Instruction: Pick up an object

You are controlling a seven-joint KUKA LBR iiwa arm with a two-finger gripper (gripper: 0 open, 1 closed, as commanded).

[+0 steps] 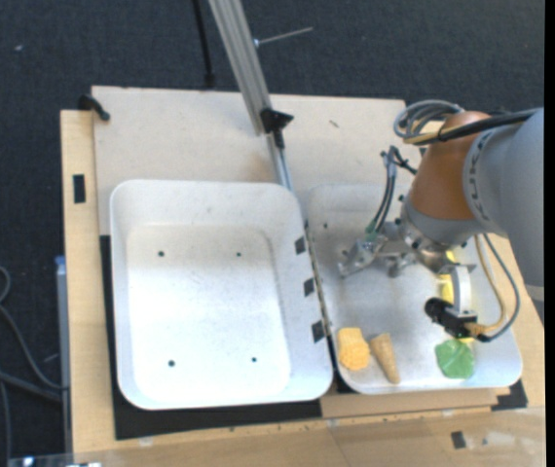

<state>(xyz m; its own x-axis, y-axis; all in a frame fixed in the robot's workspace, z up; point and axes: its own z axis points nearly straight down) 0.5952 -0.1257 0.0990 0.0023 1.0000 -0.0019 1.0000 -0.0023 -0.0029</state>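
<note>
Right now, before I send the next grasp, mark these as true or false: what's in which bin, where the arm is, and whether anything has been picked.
1. The yellow object lies in the right bin. True.
2. The green object sits in the left bin. False: it lies in the right bin, near the front right corner.
3. The tan cone lies beside the yellow object. True.
4. The arm hangs over the left bin. False: it is over the right bin.
5. The yellow object is lifted off the bin floor. False: it rests on the floor.
</note>
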